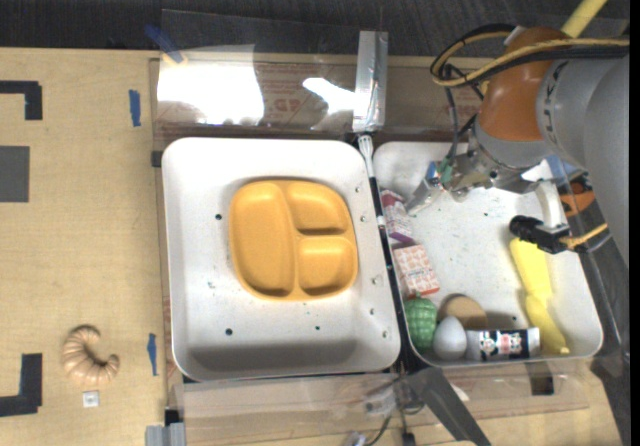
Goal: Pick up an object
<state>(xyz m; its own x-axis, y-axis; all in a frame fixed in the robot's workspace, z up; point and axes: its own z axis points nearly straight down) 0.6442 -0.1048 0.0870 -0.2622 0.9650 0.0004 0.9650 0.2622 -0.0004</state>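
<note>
Tan board covers the bench (80, 234), marked with black corner brackets (30, 99) and strips of blue tape (134, 106), where two shallow white bins sit side by side. A clear plastic sheet (250, 94) catching glare stands behind the left bin (190, 234), which holds a yellow divided plate (290, 234) lying flat near its centre.

The grey arm (590, 124), with its orange band (510, 104), reaches in from the right over the far end of the right bin (480, 234). The hand (440, 186) hangs low over that bin's far left corner, above bare white floor. Whether it is open or closed cannot be told from this angle, and nothing is seen gripped in it.

The objects to be picked lie in the right bin. A small purple-pink wrapper (394, 206) rests against the left wall just beside the hand. A pink patterned packet (416, 270) lies further along the same wall. At the near end, a green ball (420, 316), a white egg shape (451, 336) and a brown round piece (465, 309) crowd together. A black-and-white tube with a red band (505, 342) lies on its side beside them. A long yellow, banana-like piece (535, 284) stretches along the right wall.

Well apart from both bins, a curled tan shell-like toy (90, 354) sits on the bench at the near left.
</note>
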